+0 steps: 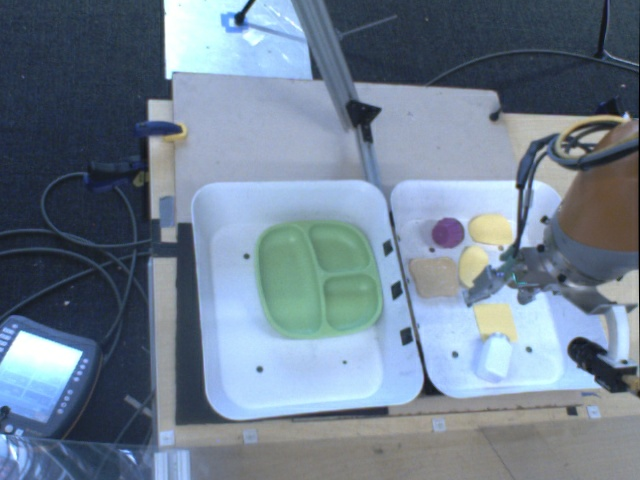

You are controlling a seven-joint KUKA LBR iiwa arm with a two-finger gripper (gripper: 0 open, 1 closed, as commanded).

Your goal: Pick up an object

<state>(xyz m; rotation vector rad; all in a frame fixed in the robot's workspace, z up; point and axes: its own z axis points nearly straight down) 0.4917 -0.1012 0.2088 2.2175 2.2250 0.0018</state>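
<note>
My robot lab workstation, seen from above.
I work at a wooden bench point(300, 128) on dark carpet point(70, 68), with loose cables point(70, 193), a teach pendant point(40, 368) and a tripod leg point(325, 48).

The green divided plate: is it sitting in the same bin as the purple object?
No. The green divided plate lies in the left bin, while the purple object lies in the right bin.

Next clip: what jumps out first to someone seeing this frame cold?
The green divided plate in the left bin catches the eye first. Then the grey-and-orange arm over the right bin, its gripper low among small items: a purple ball, yellow pieces, a tan square.
</note>
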